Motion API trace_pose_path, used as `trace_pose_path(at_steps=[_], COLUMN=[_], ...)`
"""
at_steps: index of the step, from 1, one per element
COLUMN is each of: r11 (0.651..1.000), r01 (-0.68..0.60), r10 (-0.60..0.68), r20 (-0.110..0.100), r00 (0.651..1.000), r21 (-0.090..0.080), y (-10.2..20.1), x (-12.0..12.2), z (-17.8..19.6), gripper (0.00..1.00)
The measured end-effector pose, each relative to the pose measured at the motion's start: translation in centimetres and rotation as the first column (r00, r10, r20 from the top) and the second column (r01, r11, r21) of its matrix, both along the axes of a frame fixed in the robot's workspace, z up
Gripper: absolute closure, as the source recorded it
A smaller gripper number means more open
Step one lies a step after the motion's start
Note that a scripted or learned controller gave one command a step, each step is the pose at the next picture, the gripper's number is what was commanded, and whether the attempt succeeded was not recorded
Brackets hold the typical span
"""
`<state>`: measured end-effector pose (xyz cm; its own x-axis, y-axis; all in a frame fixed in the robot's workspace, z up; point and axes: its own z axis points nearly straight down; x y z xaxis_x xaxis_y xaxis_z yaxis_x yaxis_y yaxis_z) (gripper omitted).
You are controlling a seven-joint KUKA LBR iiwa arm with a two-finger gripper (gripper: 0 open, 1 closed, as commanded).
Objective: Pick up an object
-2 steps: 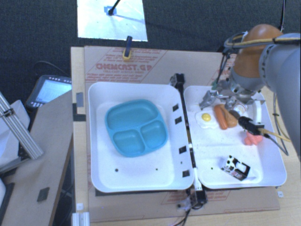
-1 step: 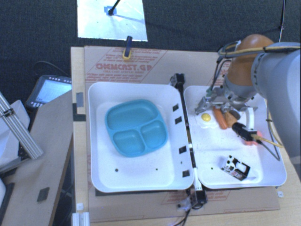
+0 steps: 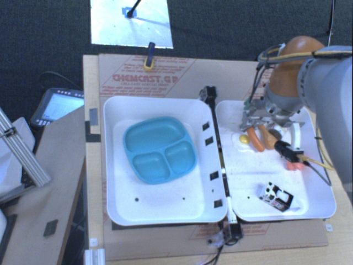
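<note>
The claw (image 3: 260, 123) hangs low over the back part of the right bin (image 3: 314, 206). I cannot tell if the claw is spread or pressed together, because the wrist hides it from this side.

The nearest thing to pick is the orange toy sausage (image 3: 256, 139). It lies flat on the bin floor, just below the claw and a tiny bit toward the front of the desk. Its long side runs from the back left to the front right. I think the claw has to close across the thin side, not along the long one.

A browner sausage (image 3: 269, 137) lies right beside it, touching or nearly so. A toy fried egg (image 3: 243, 141) sits just to the other side. These 2 could get in the way.

A small black and white thing (image 3: 276, 196) lies well apart, near the front.
</note>
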<state>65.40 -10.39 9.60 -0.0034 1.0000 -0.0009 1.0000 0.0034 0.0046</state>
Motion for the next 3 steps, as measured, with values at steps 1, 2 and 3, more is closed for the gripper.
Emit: trace_pose_path(at_steps=[1, 2, 3], r11=[1.0, 1.0, 1.0], r01=[-0.001, 0.003, -0.001], r10=[0.001, -0.003, 0.001], r20=[0.002, 0.002, 0.002], r00=[1.0, 1.0, 1.0], r21=[0.0, -0.001, 0.0], y=[0.0, -0.7, -0.4], x=[0.5, -0.1, 0.0], z=[4.4, 10.2, 14.6], gripper=[1.0, 1.0, 1.0])
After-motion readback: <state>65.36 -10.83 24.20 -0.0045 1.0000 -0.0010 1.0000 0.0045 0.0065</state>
